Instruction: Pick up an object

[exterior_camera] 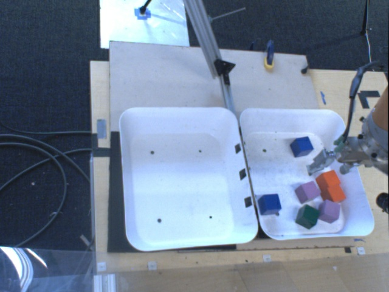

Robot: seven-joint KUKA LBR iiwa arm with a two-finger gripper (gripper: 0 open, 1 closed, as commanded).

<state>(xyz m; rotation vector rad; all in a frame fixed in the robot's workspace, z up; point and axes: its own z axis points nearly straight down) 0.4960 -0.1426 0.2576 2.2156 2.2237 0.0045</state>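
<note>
Gripper (320, 162) low over the right bin (285, 121), whether it grasps anything cannot be told, orange block (330, 185) just below it, blue cube (301, 146) beside, purple blocks (307, 191), green block (307, 216), second blue cube (269, 204) near the divider, left bin (176, 117)

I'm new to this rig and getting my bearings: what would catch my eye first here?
The cluster of small coloured blocks in the right shallow white bin: a bright orange block, two blue cubes, two purple blocks and a dark green cube. The grey gripper hangs just above the orange block, reaching in from the right.
</note>
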